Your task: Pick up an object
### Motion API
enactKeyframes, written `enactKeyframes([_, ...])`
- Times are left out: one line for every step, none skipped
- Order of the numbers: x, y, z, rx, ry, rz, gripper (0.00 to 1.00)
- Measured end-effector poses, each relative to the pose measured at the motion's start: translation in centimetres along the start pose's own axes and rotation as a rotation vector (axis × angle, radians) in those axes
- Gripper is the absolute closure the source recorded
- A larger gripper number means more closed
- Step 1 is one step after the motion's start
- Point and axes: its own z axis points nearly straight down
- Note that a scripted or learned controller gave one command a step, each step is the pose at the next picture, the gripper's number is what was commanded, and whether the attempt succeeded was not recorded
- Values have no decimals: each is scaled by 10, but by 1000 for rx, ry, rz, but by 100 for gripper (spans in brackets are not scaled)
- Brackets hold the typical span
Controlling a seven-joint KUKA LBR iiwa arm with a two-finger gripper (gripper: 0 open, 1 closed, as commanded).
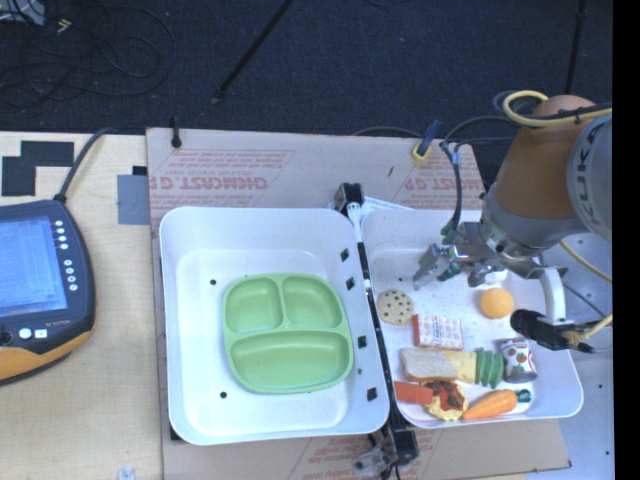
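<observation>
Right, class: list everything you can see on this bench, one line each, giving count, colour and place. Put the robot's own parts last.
Bins: two, white, side by side on the bench.
Divided plate: one, green, in the left bin.
Cookie: one, brown, right bin near the divider.
Ball: one, orange, right bin.
Wrapped pack: one, red and white, right bin.
Sandwich: one, tan, right bin.
Carrot: one, orange, right bin's near edge.
Pendant: one, orange-edged with screen, at left.
Arm: one, grey and orange, from right.
Gripper: one, over the right bin.

grey arm (590, 183) with orange band, yellow cable looped on top.
</observation>
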Motion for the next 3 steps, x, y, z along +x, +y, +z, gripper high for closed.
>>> enactKeyframes([-43,52,-82,-13,-5,1,0])
enactKeyframes([-42,62,16,5,0,-1,0])
enactKeyframes([-40,71,106,-3,-2,-3,0])
